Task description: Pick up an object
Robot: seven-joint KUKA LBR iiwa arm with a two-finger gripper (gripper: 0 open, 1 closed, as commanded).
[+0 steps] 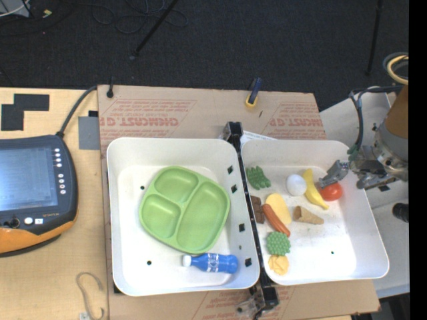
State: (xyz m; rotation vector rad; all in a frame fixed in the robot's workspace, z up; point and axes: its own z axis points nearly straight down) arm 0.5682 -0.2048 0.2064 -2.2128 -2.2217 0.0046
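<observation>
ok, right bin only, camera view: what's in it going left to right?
Green leafy piece → white egg → banana → red tomato, with the gripper at it. The pieces in the pile lower down overlap too much to order.

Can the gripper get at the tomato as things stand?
Probably yes. The gripper sits right beside the tomato in the right bin; only the banana crowds its left side, nothing lies on top.

The plate (185,209) and bottle (212,263) lie in the left bin (120,179); toy foods (283,212) in the right bin (363,245).
</observation>
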